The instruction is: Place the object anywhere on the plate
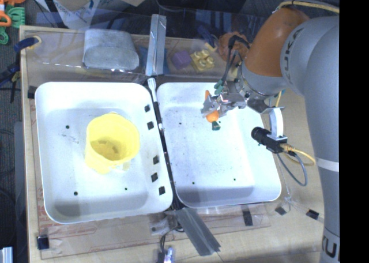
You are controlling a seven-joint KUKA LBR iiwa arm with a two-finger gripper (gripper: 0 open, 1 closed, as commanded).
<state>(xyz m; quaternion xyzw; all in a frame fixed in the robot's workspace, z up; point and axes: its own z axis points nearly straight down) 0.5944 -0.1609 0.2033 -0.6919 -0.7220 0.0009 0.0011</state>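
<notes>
Camera view: small orange object [213, 116] seemingly pinched between the fingers [214, 112], above the right bin [230, 187].

One fixed camera looks down at a slant on the worktop [297, 195], both white bins [57, 198] filling mid-frame, arm [300, 48] entering at right.
</notes>
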